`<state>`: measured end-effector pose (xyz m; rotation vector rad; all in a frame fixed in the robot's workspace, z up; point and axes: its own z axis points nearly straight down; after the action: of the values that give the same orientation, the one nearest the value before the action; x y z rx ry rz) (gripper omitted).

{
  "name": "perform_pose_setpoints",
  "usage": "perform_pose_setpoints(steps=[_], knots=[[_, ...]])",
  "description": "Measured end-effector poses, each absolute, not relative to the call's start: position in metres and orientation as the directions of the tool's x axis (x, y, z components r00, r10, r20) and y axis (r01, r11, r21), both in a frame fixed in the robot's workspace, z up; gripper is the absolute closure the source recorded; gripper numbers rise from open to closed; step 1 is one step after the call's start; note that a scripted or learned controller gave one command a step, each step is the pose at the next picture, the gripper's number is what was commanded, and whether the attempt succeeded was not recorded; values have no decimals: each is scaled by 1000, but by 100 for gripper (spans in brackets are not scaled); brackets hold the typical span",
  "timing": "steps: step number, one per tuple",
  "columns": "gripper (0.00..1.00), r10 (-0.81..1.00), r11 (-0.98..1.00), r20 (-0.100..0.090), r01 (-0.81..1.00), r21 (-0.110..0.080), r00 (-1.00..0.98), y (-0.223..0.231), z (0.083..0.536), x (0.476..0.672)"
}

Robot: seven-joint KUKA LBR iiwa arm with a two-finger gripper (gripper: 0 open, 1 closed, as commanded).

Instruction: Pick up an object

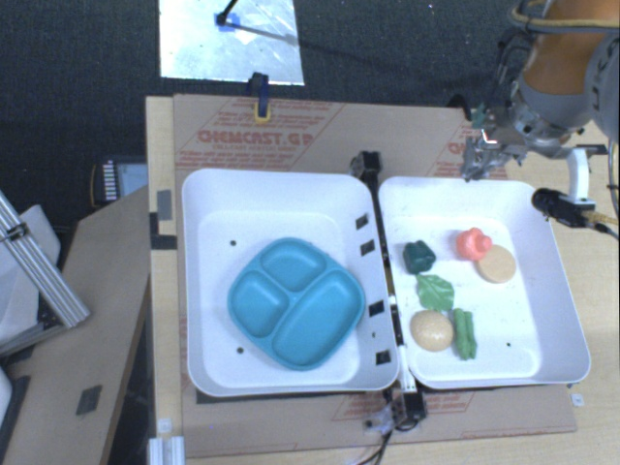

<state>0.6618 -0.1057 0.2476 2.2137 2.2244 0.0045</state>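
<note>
The right bin [542, 356] holds several small toy foods: a dark green piece [419, 256], a pink piece [473, 244], a tan disc [497, 264], a light green leaf [436, 291], a beige roll [432, 329] and a green pod [465, 333]. My gripper [477, 168] hangs above the bin's far rim, up and to the right of the dark green piece and apart from all the foods. Nothing shows between its fingers.
The left bin [208, 211] bears a blue divided plate [295, 301]. Black clips [368, 166] sit along the seam between the bins. A cardboard sheet [291, 134] lies under both bins. An aluminium frame [39, 279] stands at the left edge.
</note>
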Motion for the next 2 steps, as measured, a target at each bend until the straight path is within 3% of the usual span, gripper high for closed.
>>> perform_pose_setpoints(steps=[2], knots=[[100, 1000, 8, 1, 1000, -1, -8, -18, 226, 608]])
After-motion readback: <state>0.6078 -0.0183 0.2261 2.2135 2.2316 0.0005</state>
